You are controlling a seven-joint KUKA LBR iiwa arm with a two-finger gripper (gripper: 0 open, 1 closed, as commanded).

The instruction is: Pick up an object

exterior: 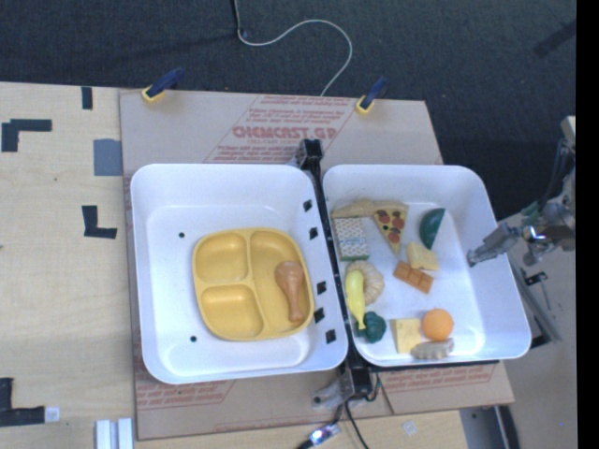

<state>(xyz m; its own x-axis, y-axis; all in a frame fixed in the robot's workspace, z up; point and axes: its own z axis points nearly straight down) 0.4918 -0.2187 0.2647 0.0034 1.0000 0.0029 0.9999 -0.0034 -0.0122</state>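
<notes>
While the gripper [479, 251] hung at the right bin's [468, 183] right rim — its state I could not tell — nothing was lifted: the orange [437, 324] and other toy foods lay inside that bin, so the pick seemed wholly undone.

Partly hidden or unclear, around the right bin [468, 190]

The gripper [487, 248] at its right rim is small and blurred, its jaws unreadable; the arm [552, 223] beyond it is cut off.
</notes>
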